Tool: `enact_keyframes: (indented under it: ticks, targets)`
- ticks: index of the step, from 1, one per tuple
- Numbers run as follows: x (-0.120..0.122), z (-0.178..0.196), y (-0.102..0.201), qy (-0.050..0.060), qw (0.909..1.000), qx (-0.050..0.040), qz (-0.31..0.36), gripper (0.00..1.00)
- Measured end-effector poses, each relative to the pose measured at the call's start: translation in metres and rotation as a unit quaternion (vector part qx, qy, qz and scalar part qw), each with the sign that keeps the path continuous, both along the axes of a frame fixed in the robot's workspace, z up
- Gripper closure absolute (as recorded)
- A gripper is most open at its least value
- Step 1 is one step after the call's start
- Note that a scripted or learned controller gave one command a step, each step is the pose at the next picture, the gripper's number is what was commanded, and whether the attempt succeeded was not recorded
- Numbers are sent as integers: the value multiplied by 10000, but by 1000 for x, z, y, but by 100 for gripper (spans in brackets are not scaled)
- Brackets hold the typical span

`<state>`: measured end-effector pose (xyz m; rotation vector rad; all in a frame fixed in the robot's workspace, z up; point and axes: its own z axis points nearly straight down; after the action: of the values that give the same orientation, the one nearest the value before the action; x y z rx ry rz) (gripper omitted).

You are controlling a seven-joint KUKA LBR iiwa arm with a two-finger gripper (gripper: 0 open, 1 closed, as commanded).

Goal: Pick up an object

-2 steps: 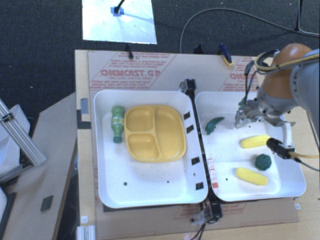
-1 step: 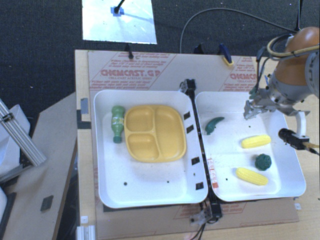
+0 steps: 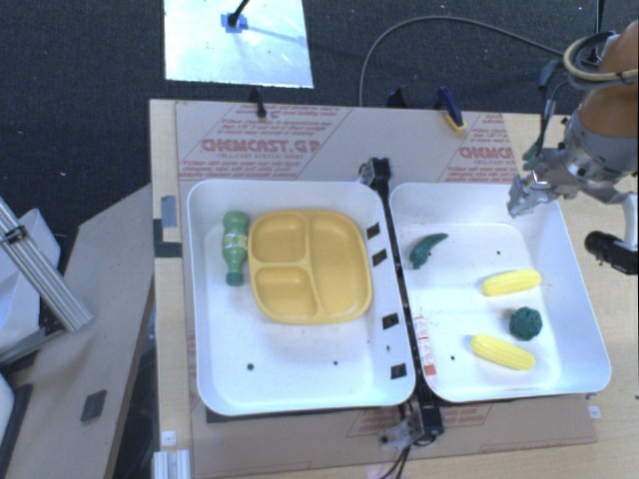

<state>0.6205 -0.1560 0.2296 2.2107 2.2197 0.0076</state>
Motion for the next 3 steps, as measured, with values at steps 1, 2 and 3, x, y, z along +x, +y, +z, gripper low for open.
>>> enact_keyframes:
  ticks: [1,2,3]
  targets:
    - [1,-3,0,28,10000,8,1,100]
    - [-1,0,44,40,10000,20,24,100]
    - [-7,-10,94,48,10000,24,27,100]
